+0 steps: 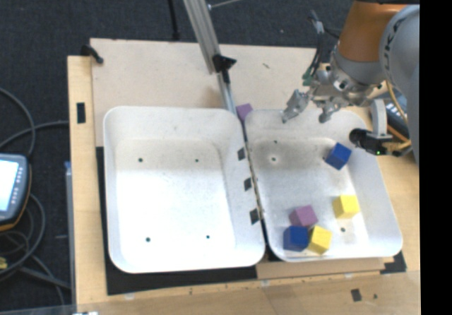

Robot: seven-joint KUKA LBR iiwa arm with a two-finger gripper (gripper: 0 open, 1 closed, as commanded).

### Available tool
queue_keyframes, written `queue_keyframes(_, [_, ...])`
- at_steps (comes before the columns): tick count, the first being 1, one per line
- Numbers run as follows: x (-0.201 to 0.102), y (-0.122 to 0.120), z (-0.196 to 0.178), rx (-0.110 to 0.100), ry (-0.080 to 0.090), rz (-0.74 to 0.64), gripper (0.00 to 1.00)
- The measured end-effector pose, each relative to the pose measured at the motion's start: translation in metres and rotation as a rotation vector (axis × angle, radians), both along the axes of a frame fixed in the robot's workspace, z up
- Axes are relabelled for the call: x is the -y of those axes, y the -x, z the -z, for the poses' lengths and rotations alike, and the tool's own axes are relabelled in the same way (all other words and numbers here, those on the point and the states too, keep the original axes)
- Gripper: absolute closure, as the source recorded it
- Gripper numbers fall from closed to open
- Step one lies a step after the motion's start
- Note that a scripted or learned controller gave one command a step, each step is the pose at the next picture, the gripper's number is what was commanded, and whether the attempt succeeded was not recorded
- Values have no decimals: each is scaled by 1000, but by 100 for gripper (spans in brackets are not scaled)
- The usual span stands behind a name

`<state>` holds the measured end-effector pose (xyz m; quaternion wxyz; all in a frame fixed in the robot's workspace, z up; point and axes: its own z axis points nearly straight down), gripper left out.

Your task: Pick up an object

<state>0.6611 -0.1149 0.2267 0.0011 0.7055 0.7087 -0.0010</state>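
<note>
The bench (141,73) has 2 white bins. The left bin (176,193) is far from the fingers. The right bin (282,158) sits under them. The arm (374,17) comes in w/ its gripper (308,107) up by the bin's back edge, fingers spread wide, holding nothing.

Blocks next: a blue block (337,156) is nearest, just in front of the fingers. A yellow block (346,205) is further. A purple block (303,216), another blue (296,238) & another yellow (319,239) bunch up, furthest away.

Nothing's picked yet, I think. Dropping down, grabbing & lifting are all left.
</note>
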Motion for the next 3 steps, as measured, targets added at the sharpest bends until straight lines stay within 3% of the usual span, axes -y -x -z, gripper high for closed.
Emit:
queue_keyframes(1, [-9, 71, 80, -11, -4, 6, 0])
queue_keyframes(2, [-9, 153, 129, 4, -2, 7, 0])
queue_keyframes(3, [1, 175, 128, 7, 0, 6, 0])
